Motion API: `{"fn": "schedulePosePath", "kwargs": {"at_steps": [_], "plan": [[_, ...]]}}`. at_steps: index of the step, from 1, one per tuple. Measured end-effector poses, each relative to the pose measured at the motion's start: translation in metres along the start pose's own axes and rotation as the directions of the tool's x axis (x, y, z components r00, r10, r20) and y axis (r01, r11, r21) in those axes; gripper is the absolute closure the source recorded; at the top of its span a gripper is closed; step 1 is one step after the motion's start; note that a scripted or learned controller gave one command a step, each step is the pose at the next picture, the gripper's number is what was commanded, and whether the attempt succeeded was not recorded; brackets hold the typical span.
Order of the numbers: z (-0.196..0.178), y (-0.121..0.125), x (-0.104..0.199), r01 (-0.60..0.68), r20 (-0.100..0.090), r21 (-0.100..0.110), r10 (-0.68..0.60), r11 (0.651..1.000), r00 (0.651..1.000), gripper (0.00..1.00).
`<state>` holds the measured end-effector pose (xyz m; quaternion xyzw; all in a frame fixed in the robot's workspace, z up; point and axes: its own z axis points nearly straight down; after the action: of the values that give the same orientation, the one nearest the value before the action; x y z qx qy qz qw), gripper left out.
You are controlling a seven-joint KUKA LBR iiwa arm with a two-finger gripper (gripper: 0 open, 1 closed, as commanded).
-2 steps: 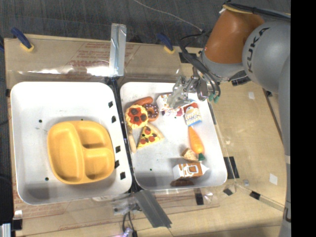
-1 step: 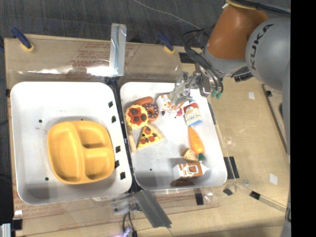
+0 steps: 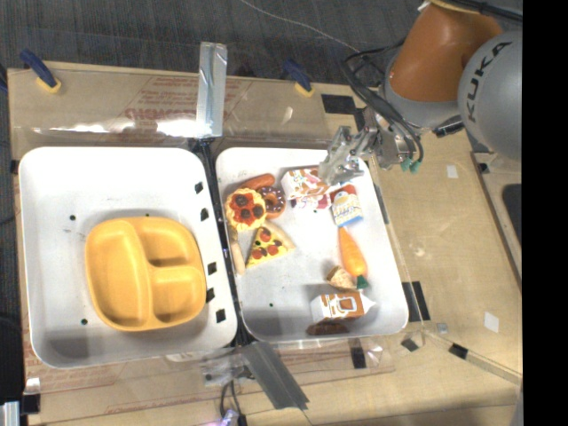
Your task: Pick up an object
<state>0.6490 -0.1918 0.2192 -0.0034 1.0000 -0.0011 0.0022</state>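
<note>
Gripper (image 3: 340, 161) hangs over the far right corner of the right bin (image 3: 293, 325), just above a white packet with red print (image 3: 304, 187); whether its fingers are parted or closed I cannot tell, and nothing is visibly caught in it. Its tilt toward the packet suggests a reach into that crowded corner.

All the candidate objects lie in the right bin. Taking the packet as the landmark: a small milk carton (image 3: 346, 208) sits just beside it on the arm's side, a toy carrot (image 3: 353, 254) lies nearer the camera beyond the carton, and a brown-and-white carton (image 3: 342, 307) rests at the near wall with a small pastry-like piece (image 3: 341, 278) touching the carrot's tip. Away from the arm, a sausage (image 3: 258, 183), a round pizza (image 3: 245, 208) and a chocolate doughnut (image 3: 273, 201) huddle together, with a pizza slice (image 3: 267, 246) near them.

Beyond those, the left bin (image 3: 53, 167) holds a yellow divided tray (image 3: 145, 273), well apart from the packet.

Nothing looks lifted yet.
</note>
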Motion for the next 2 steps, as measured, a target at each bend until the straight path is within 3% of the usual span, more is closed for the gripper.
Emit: {"fn": "schedulePosePath", "kwargs": {"at_steps": [1, 2], "plan": [[-0.0033, -0.0174, -0.0092, -0.005, 0.0, 0.0, 0.005, 1.0, 1.0, 1.0], [-0.0033, -0.0172, -0.0093, -0.005, 0.0, 0.0, 0.005, 1.0, 1.0, 0.0]]}}
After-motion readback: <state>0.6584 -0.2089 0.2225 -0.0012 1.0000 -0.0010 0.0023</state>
